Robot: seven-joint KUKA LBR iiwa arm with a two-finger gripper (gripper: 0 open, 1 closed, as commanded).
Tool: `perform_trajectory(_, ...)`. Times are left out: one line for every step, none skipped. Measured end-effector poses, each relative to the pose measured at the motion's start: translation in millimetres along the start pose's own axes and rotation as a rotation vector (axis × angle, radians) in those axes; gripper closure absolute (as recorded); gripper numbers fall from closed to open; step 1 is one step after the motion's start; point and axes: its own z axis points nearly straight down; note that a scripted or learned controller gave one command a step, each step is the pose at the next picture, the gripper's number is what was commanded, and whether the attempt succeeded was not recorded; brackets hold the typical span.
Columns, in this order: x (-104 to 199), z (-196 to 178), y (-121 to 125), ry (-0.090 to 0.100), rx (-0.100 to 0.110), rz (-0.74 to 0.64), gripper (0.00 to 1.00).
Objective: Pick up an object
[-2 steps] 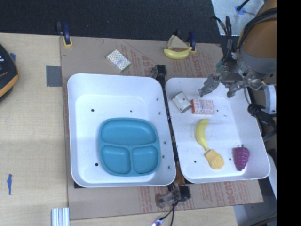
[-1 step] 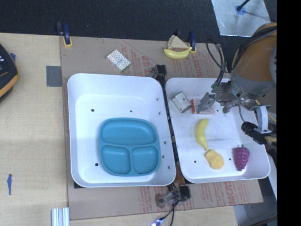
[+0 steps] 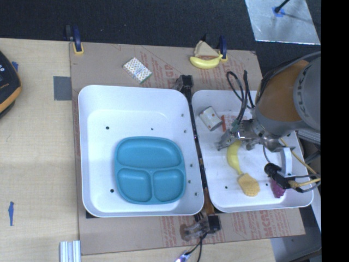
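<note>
The left bin (image 3: 92,113) holds a divided tray (image 3: 149,168). The right bin (image 3: 218,198) holds a banana (image 3: 234,158), a biscuit (image 3: 250,185) near its front end, and a small box (image 3: 210,118) toward the back-left corner. The pincer (image 3: 233,139) sits just above the banana.

Even, soft overhead light; slight blur.

The grey arm's gripper (image 3: 235,139) hangs over the right white bin (image 3: 218,198), just above a yellow plastic banana (image 3: 234,158); a blue divided tray (image 3: 149,169) fills the left bin (image 3: 92,108).
</note>
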Motion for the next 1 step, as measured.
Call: perform_trajectory(-1.3,-10.8,0.3,-0.001,0.001,-0.002,1.0)
